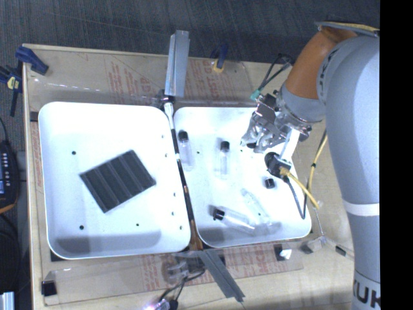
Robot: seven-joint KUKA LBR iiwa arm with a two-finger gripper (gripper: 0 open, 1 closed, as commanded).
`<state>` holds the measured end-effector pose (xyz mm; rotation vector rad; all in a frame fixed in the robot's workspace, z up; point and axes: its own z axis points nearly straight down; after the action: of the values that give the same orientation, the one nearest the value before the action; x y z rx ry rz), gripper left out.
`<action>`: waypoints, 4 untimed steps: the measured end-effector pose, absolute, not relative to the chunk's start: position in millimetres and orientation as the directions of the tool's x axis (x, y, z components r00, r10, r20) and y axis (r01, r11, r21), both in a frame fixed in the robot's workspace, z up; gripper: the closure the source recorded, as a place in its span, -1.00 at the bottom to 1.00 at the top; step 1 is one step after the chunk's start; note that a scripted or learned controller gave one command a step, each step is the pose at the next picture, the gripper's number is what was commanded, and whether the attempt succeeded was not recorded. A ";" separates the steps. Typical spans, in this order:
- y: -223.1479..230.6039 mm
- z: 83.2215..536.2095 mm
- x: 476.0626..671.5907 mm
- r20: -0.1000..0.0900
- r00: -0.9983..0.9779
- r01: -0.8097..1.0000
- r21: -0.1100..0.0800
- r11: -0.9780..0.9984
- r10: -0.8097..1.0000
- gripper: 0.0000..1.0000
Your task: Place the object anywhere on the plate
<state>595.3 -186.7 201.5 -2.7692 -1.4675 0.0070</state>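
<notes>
A dark ribbed plate lies flat and turned at an angle in the left bin. Several clear vials with black caps lie in the right bin: one by its left wall, one near the middle, one along the front. A fainter clear vial lies to the right of them. My gripper hangs over the right bin's upper right part, to the right of the middle vial and apart from it.
A small black piece rests near the right bin's right wall, below the gripper. Black and yellow cables trail from the wrist over that wall. A metal bar stands behind the divide between the bins.
</notes>
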 end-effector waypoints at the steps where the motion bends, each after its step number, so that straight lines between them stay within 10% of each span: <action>1: -105.1 220.9 651.8 0.000 0.523 0.852 -0.003 -0.523 0.852 1.00; 2: 18.5 231.5 621.8 -0.003 0.551 0.835 -0.007 -0.551 0.835 1.00; 3: 81.0 200.3 474.9 -0.004 0.488 0.873 -0.006 -0.488 0.873 1.00; 4: 169.2 215.0 516.7 -0.002 0.493 0.870 -0.003 -0.493 0.870 1.00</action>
<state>516.7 169.2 215.0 -2.7122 -1.5815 0.0055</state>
